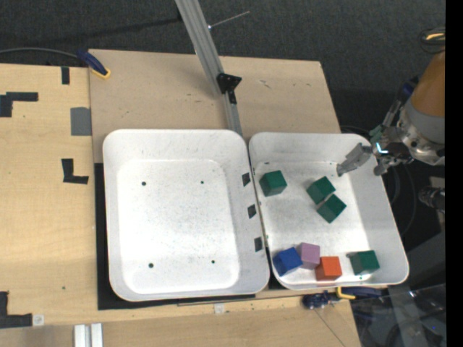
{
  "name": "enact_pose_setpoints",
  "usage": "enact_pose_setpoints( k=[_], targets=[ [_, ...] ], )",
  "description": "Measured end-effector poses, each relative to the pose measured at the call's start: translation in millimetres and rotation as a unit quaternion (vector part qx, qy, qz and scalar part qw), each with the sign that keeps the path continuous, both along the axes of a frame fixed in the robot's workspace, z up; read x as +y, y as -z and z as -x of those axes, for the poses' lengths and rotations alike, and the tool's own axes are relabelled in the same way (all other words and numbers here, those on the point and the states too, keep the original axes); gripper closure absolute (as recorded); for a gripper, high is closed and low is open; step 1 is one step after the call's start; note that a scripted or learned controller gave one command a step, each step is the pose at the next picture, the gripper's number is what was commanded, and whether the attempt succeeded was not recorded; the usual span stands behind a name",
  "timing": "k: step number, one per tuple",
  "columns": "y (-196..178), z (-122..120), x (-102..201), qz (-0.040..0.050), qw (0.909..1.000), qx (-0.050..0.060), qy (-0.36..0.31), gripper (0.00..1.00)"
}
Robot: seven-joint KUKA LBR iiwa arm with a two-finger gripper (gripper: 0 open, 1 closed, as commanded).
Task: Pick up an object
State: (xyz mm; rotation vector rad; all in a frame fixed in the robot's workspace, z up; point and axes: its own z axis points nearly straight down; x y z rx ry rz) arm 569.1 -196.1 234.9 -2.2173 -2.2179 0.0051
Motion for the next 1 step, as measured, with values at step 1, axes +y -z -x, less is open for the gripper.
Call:
enact_pose_setpoints(
  k=[1],
  targets=[
    [-2.9, -1.0, 0.2, 0.0007, 1.0, -0.003, -0.001, 0.0]
  ],
)
